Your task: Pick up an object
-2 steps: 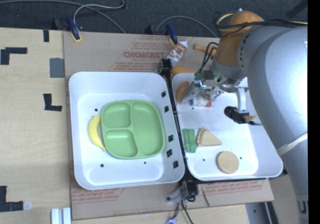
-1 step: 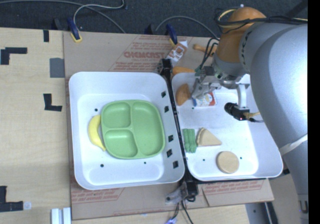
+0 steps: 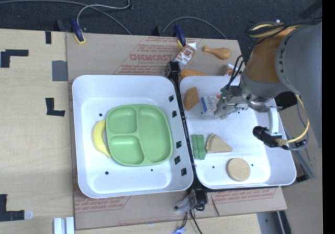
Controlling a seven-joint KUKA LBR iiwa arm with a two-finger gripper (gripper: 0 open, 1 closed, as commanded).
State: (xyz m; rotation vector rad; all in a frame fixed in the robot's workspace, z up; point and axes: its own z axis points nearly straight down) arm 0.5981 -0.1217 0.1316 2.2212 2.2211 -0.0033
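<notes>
White plastic forms the two shallow bins, and the scene is taken from the near edge of the bench outward. Nearest in the right bin (image 3: 282, 173) a tan round disc, perhaps a toy cookie (image 3: 238, 169), is seen lying flat. Just beyond it a pale wedge-shaped piece (image 3: 217, 144) is set beside a green block (image 3: 198, 146), the two touching or nearly so. In the left bin (image 3: 89, 175) a green divided plate (image 3: 139, 134) is found, with a yellow banana (image 3: 99, 137) tucked partly under its left rim.

Farther back in the right bin an orange-brown oval piece, possibly a toy bread roll (image 3: 191, 98), lies near the dividing wall. Between it and the gripper (image 3: 226, 107) a small item with blue marks (image 3: 208, 103) is seen, too blurred to be named. The gripper is held low over the bin floor just beside that item; whether it is released or clenched cannot be told. Beyond the bins, on the cardboard, a tan drumstick-shaped toy (image 3: 216, 51) is left.

The step in hand is judged to be the approach to a grasp, with no object lifted yet. The likeliest target is judged to be the blue-marked item or the roll. A closure centred on one piece is called for next, followed by a straight lift clear of the bin wall.
</notes>
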